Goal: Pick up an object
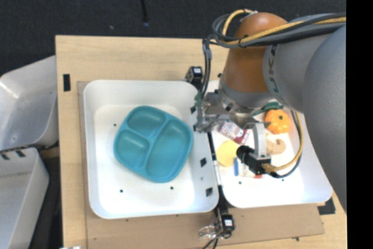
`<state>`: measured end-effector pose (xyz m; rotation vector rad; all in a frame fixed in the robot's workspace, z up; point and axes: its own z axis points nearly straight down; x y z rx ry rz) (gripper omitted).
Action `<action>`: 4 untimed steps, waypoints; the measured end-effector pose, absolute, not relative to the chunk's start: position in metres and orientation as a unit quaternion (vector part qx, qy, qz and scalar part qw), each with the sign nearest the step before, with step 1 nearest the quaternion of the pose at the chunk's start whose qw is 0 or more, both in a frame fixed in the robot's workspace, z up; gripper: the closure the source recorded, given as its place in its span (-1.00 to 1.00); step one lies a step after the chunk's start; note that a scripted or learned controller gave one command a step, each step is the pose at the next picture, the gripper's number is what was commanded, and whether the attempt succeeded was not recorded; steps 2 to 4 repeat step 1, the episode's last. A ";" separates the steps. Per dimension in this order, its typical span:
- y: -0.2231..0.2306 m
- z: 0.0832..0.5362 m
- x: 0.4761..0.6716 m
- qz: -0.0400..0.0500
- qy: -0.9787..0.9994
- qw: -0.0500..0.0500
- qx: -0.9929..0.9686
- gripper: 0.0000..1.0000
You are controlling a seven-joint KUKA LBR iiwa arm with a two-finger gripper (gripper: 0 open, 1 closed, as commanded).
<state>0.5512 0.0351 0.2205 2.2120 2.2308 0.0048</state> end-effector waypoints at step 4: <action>0.081 0.236 0.571 0.002 0.710 0.000 0.704 1.00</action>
